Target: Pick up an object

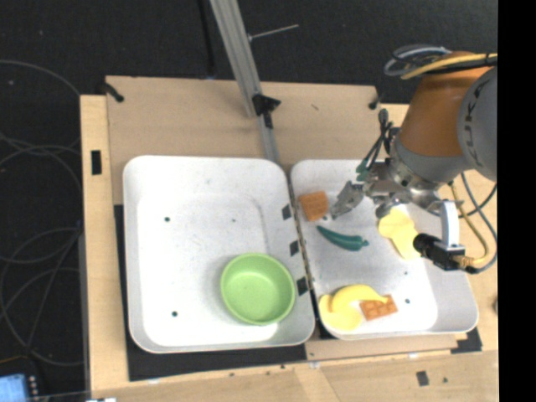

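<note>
While the arm (pixel 444 115) is reaching in from the right, these are the readings from where I am standing.

Arm: grey body with orange band, hanging over the upper right part of the right bin (pixel 335 178).

Gripper (pixel 345 201): sitting low over the right bin, just right of the orange block (pixel 313 206) and just above the green piece (pixel 343 239); its fingers are spread apart and nothing is lying between them, so it is released.

Orange block: lying in the right bin near its left wall, close to the gripper; whether it is touching a fingertip I cannot tell.

Green piece: dark teal, long and curved, lying flat near the middle of the right bin, below the gripper.

Yellow object (pixel 399 231): lying in the right bin, right of the green piece, partly under the wrist hardware.

Yellow dish shape (pixel 343 301): resting at the front of the right bin, with a small orange waffle-like piece (pixel 378 308) lying on its right side.

Green bowl (pixel 257 287): standing upright in the left bin (pixel 167 191), at its front right corner.

Metal pole (pixel 239 53): slanting up from between the bins.
</note>
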`<state>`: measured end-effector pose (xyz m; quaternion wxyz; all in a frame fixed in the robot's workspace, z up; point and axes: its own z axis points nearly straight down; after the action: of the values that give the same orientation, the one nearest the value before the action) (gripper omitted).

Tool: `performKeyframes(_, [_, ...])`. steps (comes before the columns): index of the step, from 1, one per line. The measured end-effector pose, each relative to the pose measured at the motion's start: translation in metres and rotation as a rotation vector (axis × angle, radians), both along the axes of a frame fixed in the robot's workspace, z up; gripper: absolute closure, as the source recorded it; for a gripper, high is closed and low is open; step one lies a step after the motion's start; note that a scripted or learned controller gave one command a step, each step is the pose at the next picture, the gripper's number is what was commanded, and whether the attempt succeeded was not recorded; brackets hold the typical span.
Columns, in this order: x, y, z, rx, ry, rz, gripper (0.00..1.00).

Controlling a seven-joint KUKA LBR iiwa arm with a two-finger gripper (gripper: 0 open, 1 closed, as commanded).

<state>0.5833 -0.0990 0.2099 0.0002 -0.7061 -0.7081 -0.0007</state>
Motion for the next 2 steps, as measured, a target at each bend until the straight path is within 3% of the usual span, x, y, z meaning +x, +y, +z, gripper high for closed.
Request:
performKeyframes(1, [0.0,0.0,0.0,0.0,-0.001,-0.001,0.0])
performKeyframes(2, [0.001,0.0,-0.042,-0.003,0.004,-0.004,0.0])
